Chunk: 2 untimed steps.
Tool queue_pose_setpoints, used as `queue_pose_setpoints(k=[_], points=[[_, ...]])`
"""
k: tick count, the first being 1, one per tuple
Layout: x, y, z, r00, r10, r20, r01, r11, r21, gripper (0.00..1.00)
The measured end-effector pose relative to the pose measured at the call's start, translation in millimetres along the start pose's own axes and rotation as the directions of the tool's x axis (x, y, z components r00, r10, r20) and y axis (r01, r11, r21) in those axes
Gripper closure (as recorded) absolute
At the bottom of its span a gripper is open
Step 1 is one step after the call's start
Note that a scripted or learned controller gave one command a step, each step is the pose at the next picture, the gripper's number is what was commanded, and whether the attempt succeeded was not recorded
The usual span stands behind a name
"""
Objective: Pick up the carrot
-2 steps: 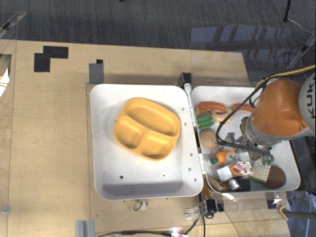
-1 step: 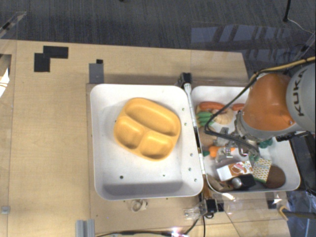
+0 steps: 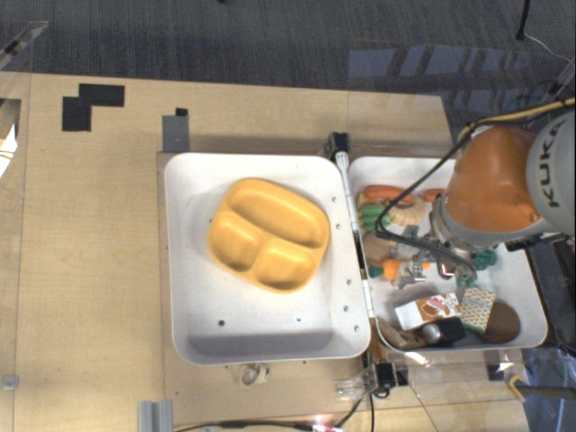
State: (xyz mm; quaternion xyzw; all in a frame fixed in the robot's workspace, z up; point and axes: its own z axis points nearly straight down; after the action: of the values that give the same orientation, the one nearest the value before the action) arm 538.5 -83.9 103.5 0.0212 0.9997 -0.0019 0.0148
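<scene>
1. Orange was the colour of the band on the arm (image 3: pixel 490 183), which reached in from the right and was positioned over the right bin (image 3: pixel 531 318).
2. The end effector (image 3: pixel 421 264) was located below the orange band, low over the left-centre of the right bin, amid metal parts and cables. Its degree of opening could not be determined, and no object could be confirmed as being held by it.
3. The carrot (image 3: pixel 390 269), a small orange item with a green end, was seen lying in the right bin near that bin's left wall, just beside the end effector on its left. Whether the two were in contact could not be told.
4. A yellow divided tray (image 3: pixel 268 232) with three compartments was seen resting in the left bin (image 3: pixel 193 322), tilted relative to the bin's walls.
5. At the back of the right bin, a reddish sausage-shaped item (image 3: pixel 385 192) and a green item (image 3: pixel 370 215) were observed close to the dividing wall.
6. Toward the front of the right bin, a small white and red box (image 3: pixel 430 310), a patterned packet (image 3: pixel 478 308) and a dark brown rounded item (image 3: pixel 504 324) were grouped near one another.
7. Both bins were carried side by side on the light wooden bench (image 3: pixel 90 268).
</scene>
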Motion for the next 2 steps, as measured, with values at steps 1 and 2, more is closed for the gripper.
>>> queue_pose_setpoints(k=[1, 2], points=[[0.2, 0.2, 0.3, 1.0, 0.0, -0.001, 0.0, 1.0, 0.0, 0.0], [6.5, -6.3, 13.1, 0.962, 0.273, -0.013, -0.273, 0.962, 0.001, 0.0]])
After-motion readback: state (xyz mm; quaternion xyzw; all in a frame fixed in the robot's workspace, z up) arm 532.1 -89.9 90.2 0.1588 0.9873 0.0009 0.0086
